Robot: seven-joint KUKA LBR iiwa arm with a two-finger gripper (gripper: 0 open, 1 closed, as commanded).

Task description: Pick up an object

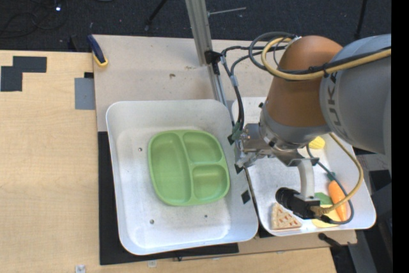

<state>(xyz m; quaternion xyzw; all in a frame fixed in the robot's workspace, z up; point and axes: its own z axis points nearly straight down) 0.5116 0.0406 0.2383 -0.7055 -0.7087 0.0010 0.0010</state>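
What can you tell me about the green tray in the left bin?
The green tray is a light green, plastic-looking plate with rounded corners and three sunken compartments, all bare. It lies flat and slightly turned near the middle of the left bin, resting on its floor, with nothing else touching it.

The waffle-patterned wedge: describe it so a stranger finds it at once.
Start at the right-hand white bin, under the arm. Near its front edge, left of the carrot, lies the waffle-patterned wedge. It alone is tan, triangular and gridded.
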